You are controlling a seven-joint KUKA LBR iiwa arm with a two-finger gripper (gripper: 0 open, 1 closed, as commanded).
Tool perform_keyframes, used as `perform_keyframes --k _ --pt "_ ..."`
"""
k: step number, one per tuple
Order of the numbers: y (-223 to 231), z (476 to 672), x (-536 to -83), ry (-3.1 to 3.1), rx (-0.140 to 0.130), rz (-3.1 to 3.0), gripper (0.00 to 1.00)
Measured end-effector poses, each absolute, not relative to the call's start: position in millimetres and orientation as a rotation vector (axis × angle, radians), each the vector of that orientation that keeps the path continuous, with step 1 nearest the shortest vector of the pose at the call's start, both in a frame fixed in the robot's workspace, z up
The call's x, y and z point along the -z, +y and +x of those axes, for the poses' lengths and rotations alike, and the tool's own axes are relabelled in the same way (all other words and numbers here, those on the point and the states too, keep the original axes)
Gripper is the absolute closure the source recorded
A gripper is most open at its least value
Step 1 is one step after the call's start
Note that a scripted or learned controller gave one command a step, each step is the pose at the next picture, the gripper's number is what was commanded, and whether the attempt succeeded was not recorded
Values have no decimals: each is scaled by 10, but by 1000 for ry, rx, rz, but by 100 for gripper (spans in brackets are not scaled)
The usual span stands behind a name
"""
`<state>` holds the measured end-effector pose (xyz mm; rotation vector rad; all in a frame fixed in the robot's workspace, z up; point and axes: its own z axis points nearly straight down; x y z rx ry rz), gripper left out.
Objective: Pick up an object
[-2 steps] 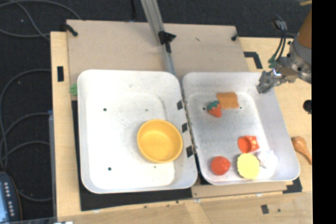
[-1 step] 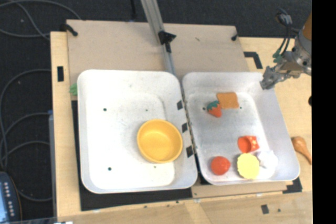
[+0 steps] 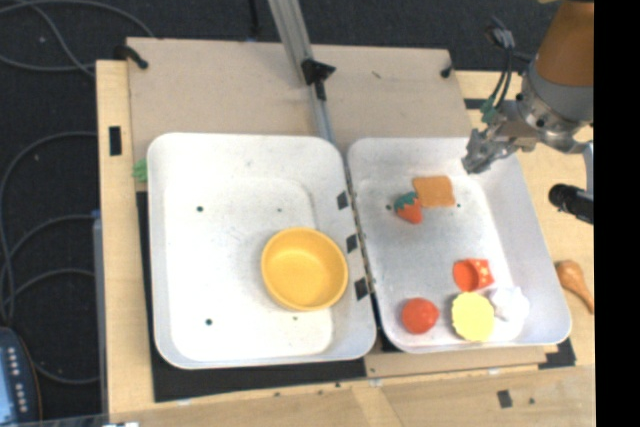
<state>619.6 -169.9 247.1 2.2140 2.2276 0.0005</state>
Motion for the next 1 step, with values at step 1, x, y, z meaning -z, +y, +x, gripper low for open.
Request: perform_keyframes --k 1 --pt "-1076 6166 -2470 2229 -2 2213 100"
